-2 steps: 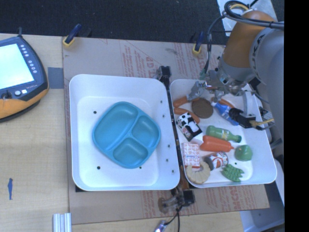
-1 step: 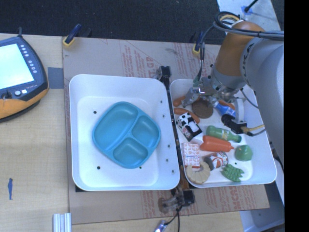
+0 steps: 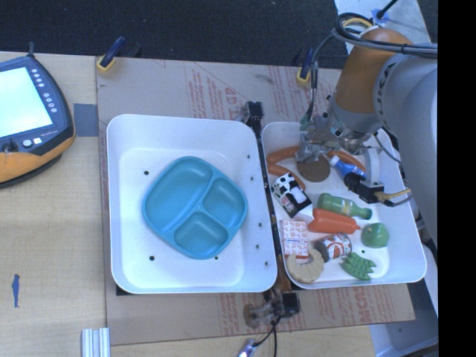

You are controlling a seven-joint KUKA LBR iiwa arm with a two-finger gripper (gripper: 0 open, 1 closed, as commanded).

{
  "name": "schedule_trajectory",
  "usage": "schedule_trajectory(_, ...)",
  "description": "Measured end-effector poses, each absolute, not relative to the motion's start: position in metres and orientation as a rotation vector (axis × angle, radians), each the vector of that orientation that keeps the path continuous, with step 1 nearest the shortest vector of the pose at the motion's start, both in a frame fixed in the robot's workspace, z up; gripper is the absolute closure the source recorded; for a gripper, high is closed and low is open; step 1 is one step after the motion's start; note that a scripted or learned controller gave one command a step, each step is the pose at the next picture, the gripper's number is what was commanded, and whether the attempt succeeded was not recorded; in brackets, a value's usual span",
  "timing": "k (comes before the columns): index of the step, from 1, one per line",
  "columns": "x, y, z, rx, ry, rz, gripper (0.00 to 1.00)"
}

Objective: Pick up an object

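The grey arm [image 3: 405, 103] comes in from the right side of the scene and bends down toward the far part of the right half of the worktop. Its orange band [image 3: 364, 69] sits just above the wrist, with dark cables looping over it. The tool [image 3: 314, 153] points downward at the arm's left end, low over the far right area.

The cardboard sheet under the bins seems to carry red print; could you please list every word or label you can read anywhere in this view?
Cardboard sheet: red print, too blurred to read.
Red-and-white packet: pattern or print, too small to read.
Can: label illegible.
Tablet screen: blank white.
Nothing reads clearly.
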State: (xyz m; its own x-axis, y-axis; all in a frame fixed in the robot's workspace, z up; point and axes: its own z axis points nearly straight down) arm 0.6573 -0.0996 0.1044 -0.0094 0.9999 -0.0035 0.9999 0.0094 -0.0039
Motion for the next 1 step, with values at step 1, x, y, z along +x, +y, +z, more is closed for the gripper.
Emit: schedule_trajectory(1,0.6569,-0.0484,0.2696,-2.216,-2.227,0.001,1.0)
